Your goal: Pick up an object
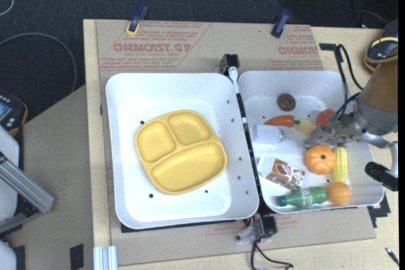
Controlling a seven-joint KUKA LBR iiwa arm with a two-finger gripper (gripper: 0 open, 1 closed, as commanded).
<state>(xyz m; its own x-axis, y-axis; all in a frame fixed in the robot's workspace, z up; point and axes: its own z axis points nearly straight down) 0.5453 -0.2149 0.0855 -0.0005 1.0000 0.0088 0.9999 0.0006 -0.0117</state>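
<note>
Pumpkin (319, 159), small and orange with a green stem, sits in the right bin (285, 78) just below the gripper (330, 133) in the camera view, close to it, though contact between them is not clear. The gripper hangs low over that bin at the end of the arm (380, 101), which reaches in from the right. Whether the gripper is spread or pressed together I cannot tell, as its tip is a dark tangle against the white floor, and nothing is plainly pinched in it.

Just right of the pumpkin, and below the gripper, lies a yellow corn cob (341, 164), roughly upright in the view. Further below the gripper rest an orange fruit (340, 193) and, to its left and touching it, a green bottle (304, 198) on its side. A brown snack packet (283, 174) lies below and left of the gripper. Directly left of the gripper is a white block (268, 134). Up and to its left lies a red pepper (280, 121), with a brown disc (286, 101) above that. A red piece (325, 117) sits just above the gripper and a small yellow piece (305, 125) just to its left.

Well to the left of the gripper, the left bin (117, 136) holds a yellow divided plate (181, 150). Both bins rest on the tabletop (190, 41)
</note>
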